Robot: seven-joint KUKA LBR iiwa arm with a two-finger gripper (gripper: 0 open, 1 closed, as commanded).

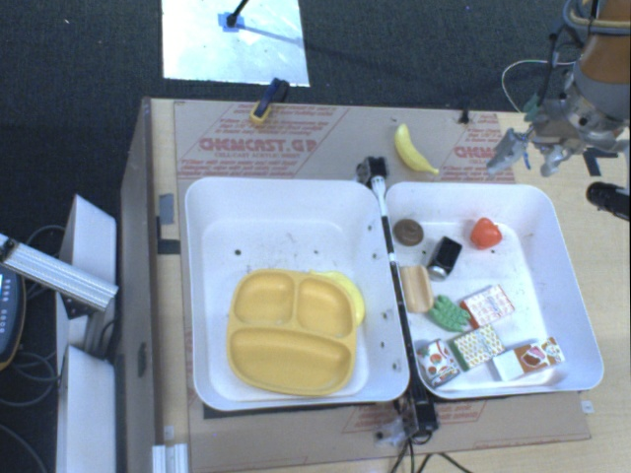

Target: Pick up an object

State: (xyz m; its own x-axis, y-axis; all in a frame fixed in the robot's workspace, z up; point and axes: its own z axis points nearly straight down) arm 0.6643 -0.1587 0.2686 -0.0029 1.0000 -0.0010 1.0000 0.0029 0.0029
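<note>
Two white bins sat side by side on the counter [296, 141], and nothing in them looked lifted yet; as I judged it, the pick was barely begun.

Going from the left, the left bin [212, 215] carried a yellow divided tray [291, 331] with a second yellow piece [350, 294] peeking from under its right edge. On the bare board beyond the bins lay a small blue-and-yellow tool [268, 101] and, further right, a banana [414, 152] just outside the right bin's far rim.

The right bin [567, 294] held the likely candidates: a brown disc [408, 232], a small black block [445, 256], a red-orange toy [485, 233], a tan wedge [416, 288], a green piece [450, 312], and a cluster of printed packets [485, 305] along the near side. All rested on the bin floor, apart from the arm.

At the far right the gripper [535, 153] hung above the counter, beyond the right bin's far corner. Its fingers [505, 155] were spread apart with nothing between them. So the reach, descent, closing and lift all seemed left to do, and I couldn't say which object it would go for.

Much of the arm was cut off by the upper right corner. The packets' print was too small to read, and what the tan wedge and green piece really were I couldn't make out.
</note>
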